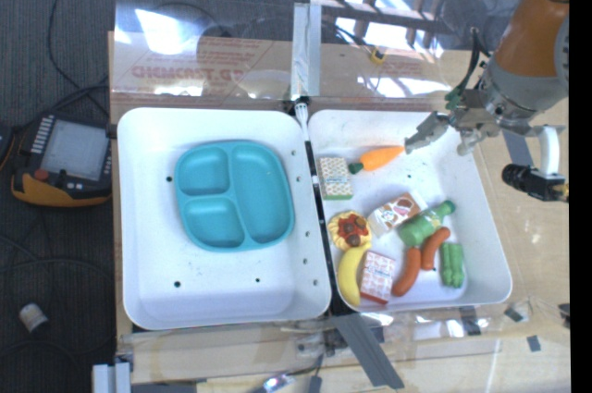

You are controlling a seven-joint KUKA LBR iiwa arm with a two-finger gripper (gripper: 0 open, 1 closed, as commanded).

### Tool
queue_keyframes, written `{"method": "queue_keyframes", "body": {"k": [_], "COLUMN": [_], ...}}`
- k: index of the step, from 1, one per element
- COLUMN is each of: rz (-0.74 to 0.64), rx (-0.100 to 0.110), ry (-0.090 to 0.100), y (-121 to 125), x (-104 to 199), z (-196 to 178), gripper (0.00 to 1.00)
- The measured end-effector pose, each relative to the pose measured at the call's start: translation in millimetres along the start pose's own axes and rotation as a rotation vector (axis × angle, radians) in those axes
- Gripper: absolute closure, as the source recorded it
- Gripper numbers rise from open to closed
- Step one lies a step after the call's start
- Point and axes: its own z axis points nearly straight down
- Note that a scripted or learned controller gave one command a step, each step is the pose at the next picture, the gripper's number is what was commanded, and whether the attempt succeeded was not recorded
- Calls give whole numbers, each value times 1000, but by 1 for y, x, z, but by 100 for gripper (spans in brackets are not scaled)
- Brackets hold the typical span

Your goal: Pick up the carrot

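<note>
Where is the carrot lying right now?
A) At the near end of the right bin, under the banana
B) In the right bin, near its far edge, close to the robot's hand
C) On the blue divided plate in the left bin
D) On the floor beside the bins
B: the carrot lies in the right bin near its far edge, with the hand just beyond its orange tip, well apart from the banana and the blue plate.

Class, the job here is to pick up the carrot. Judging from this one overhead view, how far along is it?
Done: the gripper has reached the right bin, its tip beside the carrot's orange end. In hand: nothing; the carrot lies on the bin floor next to a sandwich block, and it is not between the fingers. Left: close on the carrot and lift it clear. The blue divided plate sits in the left bin.
</note>
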Motion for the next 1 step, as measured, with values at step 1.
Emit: {"method": "queue_keyframes", "body": {"k": [1], "rz": [-4], "rx": [0], "ry": [-4], "y": [62], "x": [23], "z": [116], "gripper": [0]}}
